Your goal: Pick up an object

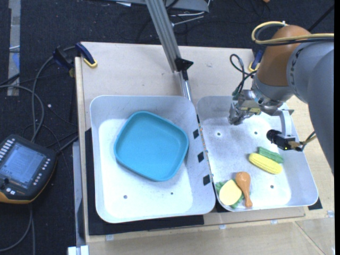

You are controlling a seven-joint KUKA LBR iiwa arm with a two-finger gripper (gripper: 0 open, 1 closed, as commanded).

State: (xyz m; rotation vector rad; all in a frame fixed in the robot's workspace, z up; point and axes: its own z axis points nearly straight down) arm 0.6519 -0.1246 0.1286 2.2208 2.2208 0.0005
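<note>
My gripper [236,117] hangs over the far left part of the right bin [297,195], above bare bin floor, with nothing seen between its fingers. A yellow corn cob with green husk [266,161] lies right of the bin's middle, well to the right of and nearer than the gripper. By the front rim lie an orange drumstick [244,187] and, just left of it, a yellow round piece on a green leaf [229,193]. A blue square plate [151,145] lies in the left bin [106,195].
A metal pole [166,28] slants down to the divider between the bins, ending close left of the gripper. A small black camera unit [276,137] sticks out below the wrist. A teach pendant [21,169] lies off the bench at left.
</note>
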